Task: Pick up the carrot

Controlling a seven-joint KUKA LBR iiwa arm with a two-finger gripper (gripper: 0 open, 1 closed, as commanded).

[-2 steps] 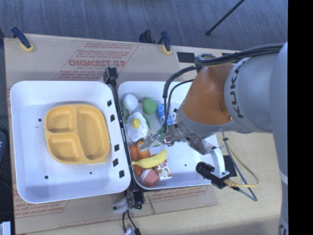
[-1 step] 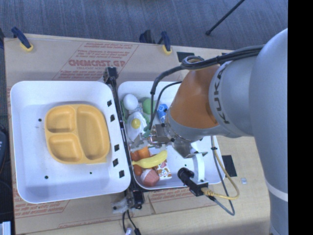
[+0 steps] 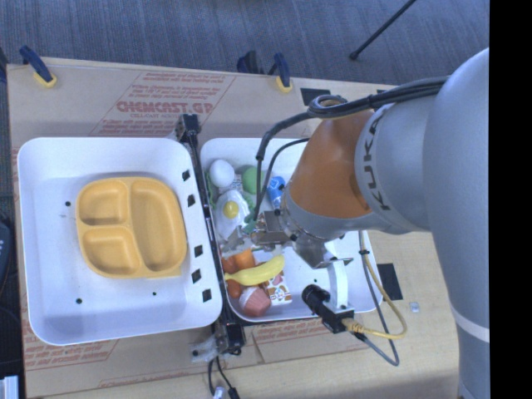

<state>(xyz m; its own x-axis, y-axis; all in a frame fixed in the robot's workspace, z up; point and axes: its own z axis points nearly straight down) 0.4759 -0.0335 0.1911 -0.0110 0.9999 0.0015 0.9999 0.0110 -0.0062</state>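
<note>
Cardboard [image 3: 83, 98] covers the desk [image 3: 416, 306]; grey carpet [image 3: 166, 15] is seen beyond. The carrot [image 3: 242, 261] lies in the right bin [image 3: 366, 293]. The hand's [image 3: 259, 233] state cannot be told.

Camera view: 1 fixed cam, mounted above the table [image 3: 125, 90], looking down at a slant. Mid-range; takes in both white bins, left bin [image 3: 41, 248] and right bin [image 3: 366, 293], plus carpet [image 3: 166, 15] strip at top. Arm [image 3: 391, 173] enters from frame right, close to lens, large, covering part of right bin.
</note>
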